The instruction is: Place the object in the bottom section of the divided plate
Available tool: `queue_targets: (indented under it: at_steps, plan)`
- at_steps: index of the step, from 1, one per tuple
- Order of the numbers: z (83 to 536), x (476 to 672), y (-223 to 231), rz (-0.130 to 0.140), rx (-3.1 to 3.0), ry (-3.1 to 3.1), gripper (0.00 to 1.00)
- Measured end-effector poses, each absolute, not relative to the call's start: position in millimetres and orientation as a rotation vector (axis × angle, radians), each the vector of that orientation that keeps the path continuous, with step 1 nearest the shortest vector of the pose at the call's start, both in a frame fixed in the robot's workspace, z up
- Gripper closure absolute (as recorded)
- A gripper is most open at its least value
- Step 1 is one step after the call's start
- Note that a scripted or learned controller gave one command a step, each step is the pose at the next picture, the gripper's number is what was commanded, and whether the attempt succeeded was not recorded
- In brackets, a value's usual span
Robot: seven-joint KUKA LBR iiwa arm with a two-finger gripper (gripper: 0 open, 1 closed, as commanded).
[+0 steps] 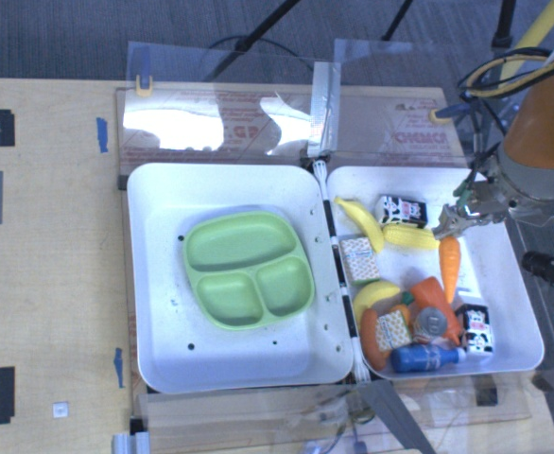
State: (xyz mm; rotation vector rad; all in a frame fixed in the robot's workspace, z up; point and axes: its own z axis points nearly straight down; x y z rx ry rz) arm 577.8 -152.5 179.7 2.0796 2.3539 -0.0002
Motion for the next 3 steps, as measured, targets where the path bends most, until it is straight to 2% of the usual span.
queue_targets:
  at_steps: [1,2,3]
  plan:
    - [279,588.0,-147,0.0,1.934,2.473,1.0]
    - [206,517.8,-76,-0.001,1.883,2.517,1.0]
    - [184,543.9,-20,0.0,1.551,2.733,1.0]
